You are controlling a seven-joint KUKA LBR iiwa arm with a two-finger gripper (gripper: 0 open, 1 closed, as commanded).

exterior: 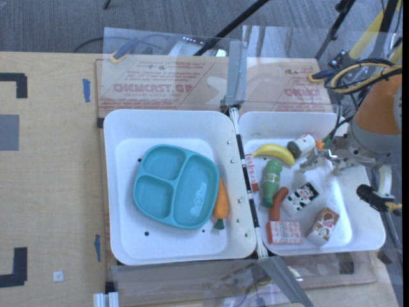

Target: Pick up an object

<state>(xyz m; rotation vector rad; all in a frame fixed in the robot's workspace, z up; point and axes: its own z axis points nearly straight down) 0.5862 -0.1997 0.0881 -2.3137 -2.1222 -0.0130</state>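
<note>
Grey carpet floor (57,11) — black tripod legs (255,8) crossing it.

A: The scene is bright and evenly lit, apparently from overhead; the two white bins (121,190) come close to washing out, though their rims stay readable.

B: Shadows?

A: Soft and short. A faint one hugs the lower right edge of the teal plate (176,185), and the small items in the right of the frame cast little.

B: Any glare?

A: Yes, a pale sheen on the clear panel (166,88) across the upper middle, with a bright spot near its top edge.

B: Sharpness?

A: Moderate. The centre is fairly crisp; the arm (377,117) at right looks soft, and the lower edge is smeared.
</note>
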